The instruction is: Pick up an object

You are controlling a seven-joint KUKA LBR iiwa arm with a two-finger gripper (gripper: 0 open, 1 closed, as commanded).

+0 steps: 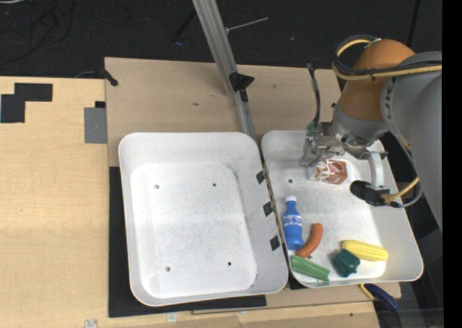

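The right bin (404, 261) holds several small objects. A blue bottle (291, 223) with a white cap lies near its left wall. Beside it are an orange-red sausage (311, 240), a green pod (310, 269), a dark green block (346, 262) and a yellow corn cob (364, 250). A red and white packet (331, 171) lies at the bin's far side. My gripper (315, 153) hangs low over the far part of this bin, just left of the packet, its tips close to the packet's edge. Nothing shows between its tips.
The left bin (144, 153) sits beside the right one, joined by black clips (268, 207). A slanted aluminium rail (220, 45) rises behind the bins. The arm's grey body and orange band (382, 59) stand over the right bin's far right corner.
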